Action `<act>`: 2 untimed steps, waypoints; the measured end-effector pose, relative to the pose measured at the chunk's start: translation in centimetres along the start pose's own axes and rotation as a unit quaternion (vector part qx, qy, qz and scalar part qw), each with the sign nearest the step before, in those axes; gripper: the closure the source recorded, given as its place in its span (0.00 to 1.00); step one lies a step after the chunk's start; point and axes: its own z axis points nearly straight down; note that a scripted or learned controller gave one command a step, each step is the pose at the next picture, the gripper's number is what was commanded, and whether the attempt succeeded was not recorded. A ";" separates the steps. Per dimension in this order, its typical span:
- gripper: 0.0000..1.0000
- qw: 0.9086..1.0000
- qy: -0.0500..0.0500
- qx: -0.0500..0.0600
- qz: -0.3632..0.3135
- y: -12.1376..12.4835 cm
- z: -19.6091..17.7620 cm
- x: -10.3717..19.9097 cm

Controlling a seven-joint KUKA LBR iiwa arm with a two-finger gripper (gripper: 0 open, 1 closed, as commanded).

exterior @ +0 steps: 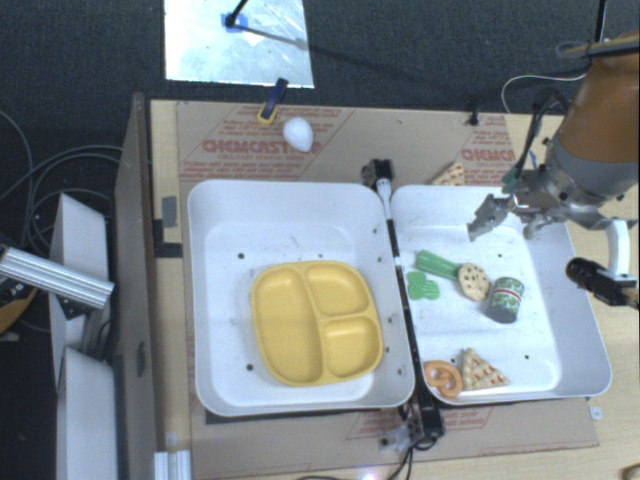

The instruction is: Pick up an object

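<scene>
Both bins [300,203] white. Left one: yellow divided tray [315,321]. Right one: green toy [430,273], tan cookie with dark specks [473,281], grey can with green-red label [504,299], orange pretzel [440,376], tan waffle-grid piece [483,372]. Arm [605,118] grey with orange band. Surface [330,138] — brown cardboard, red print — white egg [298,133] on it.

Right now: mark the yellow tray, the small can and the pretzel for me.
yellow tray [316,320]: camera view, on the ridge where its three compartments meet.
small can [505,299]: camera view, on its labelled side wall.
pretzel [440,376]: camera view, on its looped body, at the right bin's near edge.
</scene>
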 end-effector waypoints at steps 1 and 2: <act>0.00 1.000 -0.001 0.006 0.006 -4.8 11.3 -9.5; 0.00 1.000 0.001 0.000 -0.002 -0.9 15.5 -5.6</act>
